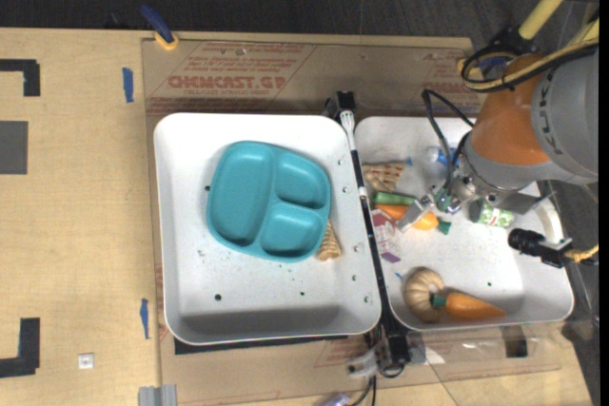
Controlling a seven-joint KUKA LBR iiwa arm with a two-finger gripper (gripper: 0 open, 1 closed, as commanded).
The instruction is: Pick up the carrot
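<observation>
The carrot (471,305), orange with a green stub at its left end, lies near the front of the right bin (533,295). It touches a beige round bulb (422,288) on its left. My gripper (442,203) hangs over the middle of the right bin, well behind the carrot and apart from it. Just below the gripper lies a small orange piece (425,222) beside a grey scrap. Nothing shows as held.
A teal divided plate (269,200) fills much of the left bin (190,280), with a tan waffle piece (329,244) at its right edge. Behind the gripper in the right bin lie a ridged tan item (383,175), a green stick (394,200) and a green-white wrapper (496,216).
</observation>
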